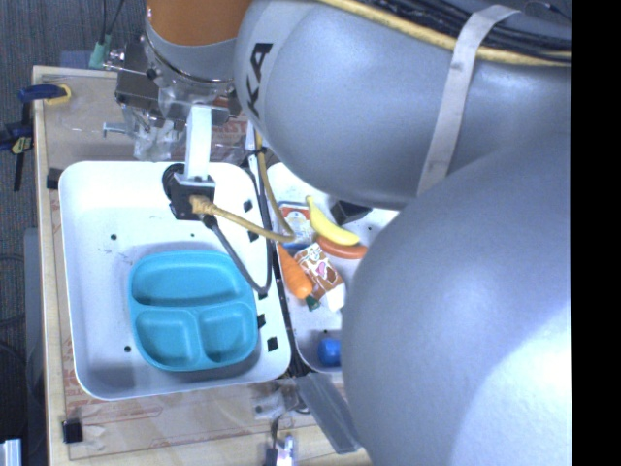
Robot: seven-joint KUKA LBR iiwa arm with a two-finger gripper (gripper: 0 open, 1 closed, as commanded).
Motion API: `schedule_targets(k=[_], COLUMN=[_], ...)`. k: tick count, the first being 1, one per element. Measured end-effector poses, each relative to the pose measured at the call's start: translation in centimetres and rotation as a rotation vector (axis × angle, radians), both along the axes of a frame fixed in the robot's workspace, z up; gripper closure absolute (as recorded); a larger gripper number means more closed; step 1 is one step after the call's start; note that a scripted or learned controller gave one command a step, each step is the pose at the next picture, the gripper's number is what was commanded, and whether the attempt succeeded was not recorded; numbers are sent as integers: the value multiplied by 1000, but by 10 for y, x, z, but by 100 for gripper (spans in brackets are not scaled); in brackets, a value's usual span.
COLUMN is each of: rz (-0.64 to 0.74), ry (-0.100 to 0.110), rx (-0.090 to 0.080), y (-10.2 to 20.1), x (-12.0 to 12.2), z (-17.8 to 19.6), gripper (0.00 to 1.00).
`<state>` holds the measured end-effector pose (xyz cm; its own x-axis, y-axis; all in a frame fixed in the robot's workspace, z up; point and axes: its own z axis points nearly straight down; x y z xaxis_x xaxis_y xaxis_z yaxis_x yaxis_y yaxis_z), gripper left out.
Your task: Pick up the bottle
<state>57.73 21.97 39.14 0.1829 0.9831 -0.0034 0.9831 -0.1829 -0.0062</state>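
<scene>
While the grey arm (417, 115) spans the whole area to the right of the blue tray (192, 309), the gripper (153, 136) sits beyond the tray's far edge, above the far rim of the left bin (97, 212). Whether the gripper is apart or together cannot be determined. The orange band (194, 8) of the arm lies farther beyond the tray than the gripper.

The blue tray has three compartments and lies flat on the floor of the left bin.

To the right of the tray, the right bin (281, 178) holds a group of items:
- a banana (328, 223) resting on an orange-red item (342, 250);
- a printed packet (318, 260) just beside them, on the tray side;
- a carrot (296, 275) touching the packet, nearest the tray.

A small blue item (330, 350) lies right of the tray's near corner, apart from that group, at the edge of the arm.

The bottle cannot be identified with certainty among these items; the arm hides most of the right bin.
</scene>
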Motion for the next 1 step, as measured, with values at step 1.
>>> schedule_targets(k=[1], rz=[355], ry=[-3], rx=[3], y=[0], x=[43], z=[51], gripper=[100])
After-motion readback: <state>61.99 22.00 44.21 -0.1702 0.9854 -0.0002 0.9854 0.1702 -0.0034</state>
